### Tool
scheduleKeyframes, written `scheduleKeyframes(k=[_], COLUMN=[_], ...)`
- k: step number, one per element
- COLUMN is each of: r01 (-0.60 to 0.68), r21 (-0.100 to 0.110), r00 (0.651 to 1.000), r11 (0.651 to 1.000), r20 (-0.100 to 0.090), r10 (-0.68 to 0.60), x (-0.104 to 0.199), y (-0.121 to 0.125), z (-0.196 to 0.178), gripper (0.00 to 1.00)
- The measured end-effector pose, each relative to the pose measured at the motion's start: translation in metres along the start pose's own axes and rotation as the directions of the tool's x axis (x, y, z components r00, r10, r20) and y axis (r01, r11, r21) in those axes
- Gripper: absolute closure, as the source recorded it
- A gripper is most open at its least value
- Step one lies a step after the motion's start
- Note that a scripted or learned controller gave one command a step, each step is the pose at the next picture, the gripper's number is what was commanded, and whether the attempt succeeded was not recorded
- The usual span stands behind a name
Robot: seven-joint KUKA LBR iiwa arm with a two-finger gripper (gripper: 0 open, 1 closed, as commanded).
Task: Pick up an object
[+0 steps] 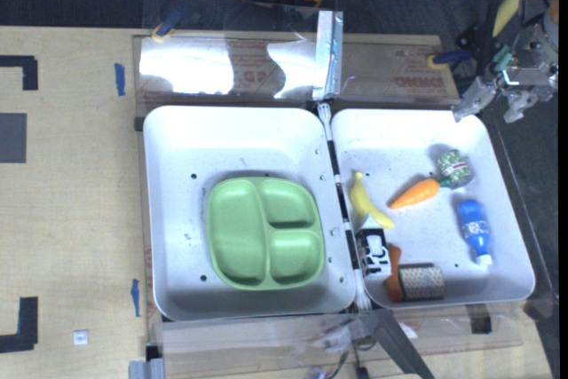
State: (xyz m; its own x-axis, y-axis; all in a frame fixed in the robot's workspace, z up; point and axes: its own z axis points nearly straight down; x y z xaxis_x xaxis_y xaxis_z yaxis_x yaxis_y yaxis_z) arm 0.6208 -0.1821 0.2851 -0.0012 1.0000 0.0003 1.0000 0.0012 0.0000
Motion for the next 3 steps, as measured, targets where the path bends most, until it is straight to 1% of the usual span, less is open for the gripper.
scheduleKeyframes(k=[1,2,3], r01=[0.048,0.023,0.021], r21=[-0.001,-0.005,-0.01], r00=[0.999,1.0,1.0], r11=[0.999,1.0,1.0], r20=[0.001,0.001,0.001], r10=[-0.048,-0.023,-0.021], x=[0.018,0.04,0.04], y=[-0.028,-0.057,-0.056], z=[0.143,0.199,0.188], gripper=[0.0,0.0,1.0])
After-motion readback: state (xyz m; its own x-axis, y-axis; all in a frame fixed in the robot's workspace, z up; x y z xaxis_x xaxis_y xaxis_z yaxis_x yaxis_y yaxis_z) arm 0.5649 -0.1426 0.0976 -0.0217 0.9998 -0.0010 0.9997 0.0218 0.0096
